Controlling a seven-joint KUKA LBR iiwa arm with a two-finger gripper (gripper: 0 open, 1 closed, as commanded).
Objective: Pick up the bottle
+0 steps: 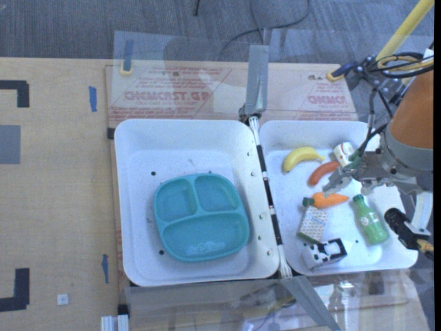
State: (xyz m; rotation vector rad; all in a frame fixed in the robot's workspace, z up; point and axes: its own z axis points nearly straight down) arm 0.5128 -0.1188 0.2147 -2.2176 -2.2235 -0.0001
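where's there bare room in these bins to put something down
Left bin: bare floor all around the teal plate, widest above it. Right bin: crowded with the banana, carrot, bottle and gripper; only its top strip is free.

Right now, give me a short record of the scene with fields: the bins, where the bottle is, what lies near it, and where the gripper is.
left bin: holds a teal divided plate
right bin: holds bottle, banana, carrot, and other small items
bottle: green, lying flat near the right side of the right bin
banana: upper left of that bin
carrot: left of the bottle, apart from it
gripper: above the carrot, not on the bottle
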